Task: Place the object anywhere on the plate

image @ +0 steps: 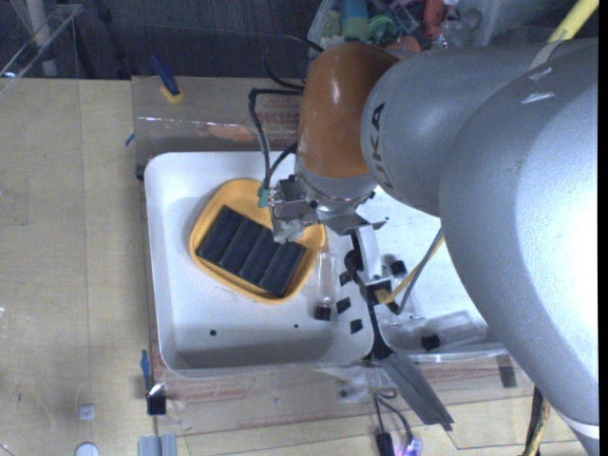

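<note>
Looking down on the left bin [171,255], you had one yellow plate [211,218] with one dark ribbed slab [249,250] already lying flat on it. That slab seemed stiff, light and flat, so I judged its long edges the best hold. The pincer [290,221] hung over the plate's right rim; whether it was open or gripping anything, you could not tell.
</note>
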